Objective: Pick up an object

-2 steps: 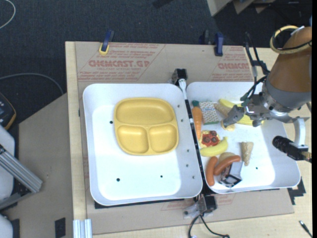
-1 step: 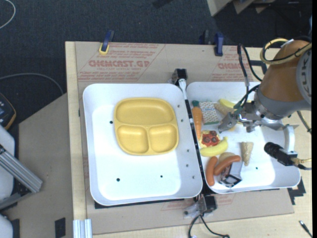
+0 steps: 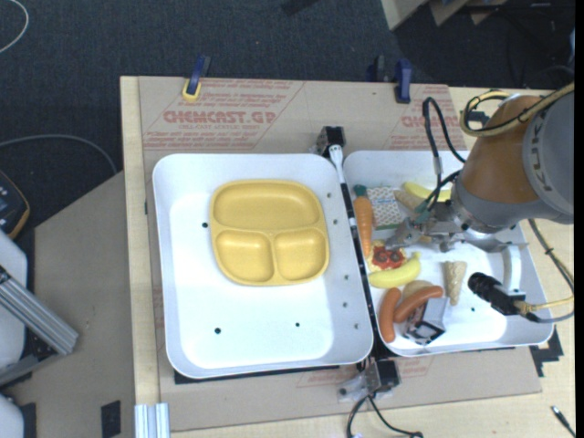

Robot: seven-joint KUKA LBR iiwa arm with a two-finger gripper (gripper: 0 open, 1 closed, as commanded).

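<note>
Red printed lettering runs across the brown paper sheet (image 3: 274,112) that covers the counter, behind the two white bins. The clearest line, toward the left half of the sheet, reads "CHEMCAST G.P" in large outlined red capitals. Above it sits a thinner line of much smaller red print, too small to read. The same red printing repeats on the right part of the sheet, behind the right bin (image 3: 474,331), but there it is partly hidden by cables and the arm, and its letters cannot be made out.
</note>
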